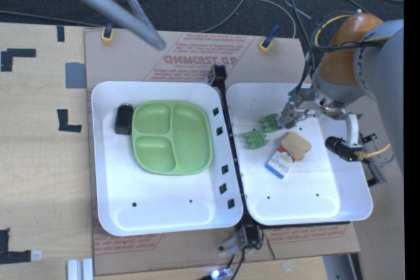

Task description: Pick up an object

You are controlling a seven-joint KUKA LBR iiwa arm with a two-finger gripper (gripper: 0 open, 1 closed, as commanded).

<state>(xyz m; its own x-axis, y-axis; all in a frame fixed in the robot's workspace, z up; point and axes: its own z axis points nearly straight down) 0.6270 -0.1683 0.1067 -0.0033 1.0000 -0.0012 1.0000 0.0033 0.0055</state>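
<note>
You had the arm (367,69) reaching in from three o'clock, with the hand (289,116) low over the right bin (341,206), toward its ten o'clock corner. Whether the hand was open or closed, you could not tell from this view; nothing showed plainly between its tips.

The things you could pick lay close together. A green toy (268,121) sat just at nine o'clock of the hand, touching or nearly so. A second green piece (254,138) lay at about seven o'clock of the first, near the divider (226,134). A tan block (296,145) sat at five o'clock of the hand, and a small carton (280,161) lay against it on its seven o'clock side.

In the left bin (118,206) you had a green tray (173,138) in the middle and a black block (124,119) at its nine o'clock edge, both well apart from the hand.

By my reading, you were at the approach or the grasp itself, with the green toy the likely target. Nothing was lifted yet. The next move called for the hand to close squarely on the toy and then rise straight, since the toy was small and irregular and could slip out sideways. The tan block stood near enough to be nudged.
</note>
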